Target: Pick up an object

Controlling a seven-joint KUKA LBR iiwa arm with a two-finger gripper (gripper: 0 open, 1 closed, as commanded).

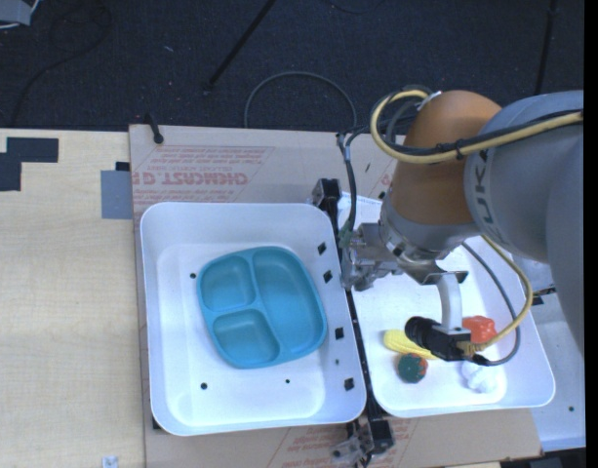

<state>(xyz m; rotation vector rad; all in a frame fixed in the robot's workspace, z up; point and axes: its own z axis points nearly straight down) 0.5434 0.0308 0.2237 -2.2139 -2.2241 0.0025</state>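
In the right bin (533,393), several small things lie near the front: a yellow banana-like piece (395,340), a teal ball with brown spots (411,368), an orange-red object (482,328) and a white crumpled lump (483,380). My gripper (365,267) hangs low over the right bin's left side, close to the wall between the bins. It is behind and to the left of those things, apart from them. The orange wrist and grey arm hide the bin's back part.
The left bin (172,261) holds a blue divided plate (261,305), lying flat in its middle. Between the bins runs a ridge with black clips (339,334). Cardboard lies under and behind both bins.
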